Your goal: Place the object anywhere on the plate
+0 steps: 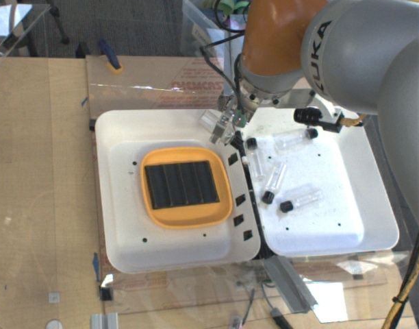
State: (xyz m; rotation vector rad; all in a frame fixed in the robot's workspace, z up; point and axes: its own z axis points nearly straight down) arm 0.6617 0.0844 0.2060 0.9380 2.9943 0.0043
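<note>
Hovering over the seam between the two bins, the gripper (pixel 226 125) sat near the back edge, just past the plate's far right corner. It looked to be clamped on a clear vial (pixel 211 122), whose pale end stuck out to the left of the fingers; small and a bit blurred, so the hold is a judgement, not a certainty. The grey arm (pixel 360 43) w/ its orange band (pixel 281 19) came in from the right, above the right bin.

The orange plate (pixel 187 186), w/ a dark ribbed insert, lay in the left bin (pixel 120 204), near the gripper but not under it. In the right bin (pixel 346 204) lay several more clear vials (pixel 274 178) w/ black caps, loosely scattered, apart from each other.

Step in hand, as I read it: carry the vial over the plate and let go. To do it well: move left and forward until the vial is above the ribbed middle, not the rim. Go low before release, since a round vial dropped from height would likely roll off or bounce. Lining it up along the ribs should help it settle. Keep clear of the bin wall at the seam on the way across.
</note>
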